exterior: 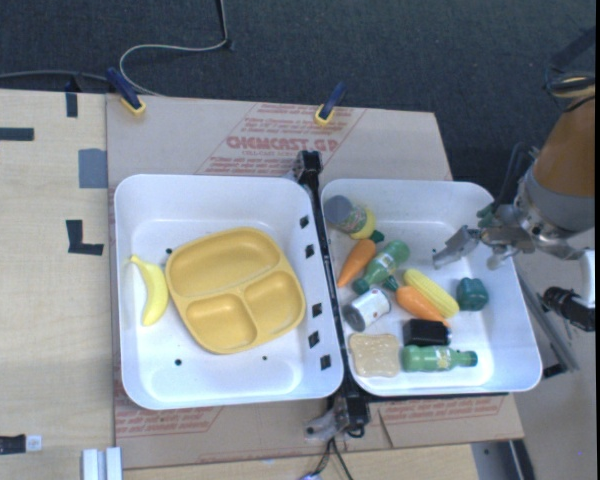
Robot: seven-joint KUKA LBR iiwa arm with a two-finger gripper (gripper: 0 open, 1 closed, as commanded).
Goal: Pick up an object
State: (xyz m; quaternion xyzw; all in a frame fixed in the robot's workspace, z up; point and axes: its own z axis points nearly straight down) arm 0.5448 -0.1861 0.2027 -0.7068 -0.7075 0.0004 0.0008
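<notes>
We view two white bins side by side on the surface. The arm enters from the right, and its hand [470, 248] hangs over the upper right part of the right bin [430, 196]. Two grey fingers [450, 250] point toward the view's left and stand apart, with nothing between them.

The candidates for picking lie in a heap in this same bin, below and to the left of the hand. Nearest are a teal pepper [471, 293], just below the hand toward the near rim, and a corn cob [432, 293] beside it, resting against a carrot [420, 305]. The corn cob's long axis runs diagonally, from upper left to lower right. Farther left we see a second carrot [356, 262] and a green bottle [385, 265]; another green bottle [438, 358] lies along the near wall, its axis left to right.

The left bin [140, 368] carries a yellow tray [235, 288] and a banana [152, 290], both well apart from the hand. We judge the pepper or corn cob the likeliest target, requiring a short move down and toward the near rim.
</notes>
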